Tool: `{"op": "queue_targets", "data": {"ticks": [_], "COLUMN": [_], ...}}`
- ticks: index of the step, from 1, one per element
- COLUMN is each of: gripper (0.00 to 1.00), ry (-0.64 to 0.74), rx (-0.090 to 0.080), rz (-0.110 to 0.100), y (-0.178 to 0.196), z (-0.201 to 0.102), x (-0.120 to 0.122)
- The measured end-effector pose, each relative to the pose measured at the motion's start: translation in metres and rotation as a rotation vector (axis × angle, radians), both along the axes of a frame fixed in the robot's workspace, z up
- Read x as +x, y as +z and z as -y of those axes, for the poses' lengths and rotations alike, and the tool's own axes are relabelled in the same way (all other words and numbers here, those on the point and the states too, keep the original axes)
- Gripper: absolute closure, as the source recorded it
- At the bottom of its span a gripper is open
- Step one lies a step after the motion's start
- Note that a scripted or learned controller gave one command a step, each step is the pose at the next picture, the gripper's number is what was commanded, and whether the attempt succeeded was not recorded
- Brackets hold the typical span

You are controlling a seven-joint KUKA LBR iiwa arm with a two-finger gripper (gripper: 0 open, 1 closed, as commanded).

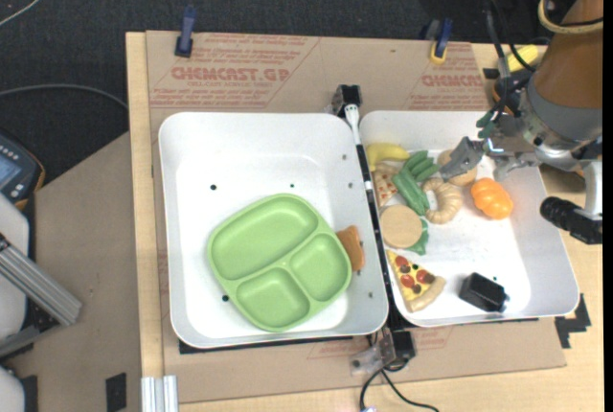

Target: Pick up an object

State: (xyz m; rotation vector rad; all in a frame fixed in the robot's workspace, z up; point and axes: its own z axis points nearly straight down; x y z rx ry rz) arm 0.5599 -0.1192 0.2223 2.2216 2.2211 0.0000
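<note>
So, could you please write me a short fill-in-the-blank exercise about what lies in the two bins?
1. The green tray lies in the ____ bin.
2. The tray has ____ compartments.
3. The pizza slice lies in the right bin, beside a ____ block.
4. The gripper hangs over the ____ bin, near the orange.

Missing words: left; three; black; right
</note>
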Motion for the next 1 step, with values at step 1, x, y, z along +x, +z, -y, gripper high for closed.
{"op": "queue_targets", "data": {"ticks": [1], "gripper": [0.00], "ry": [0.000], "rx": [0.002], "rz": [0.003], "y": [-0.1388], "z": [-0.0195], "x": [0.0338]}}
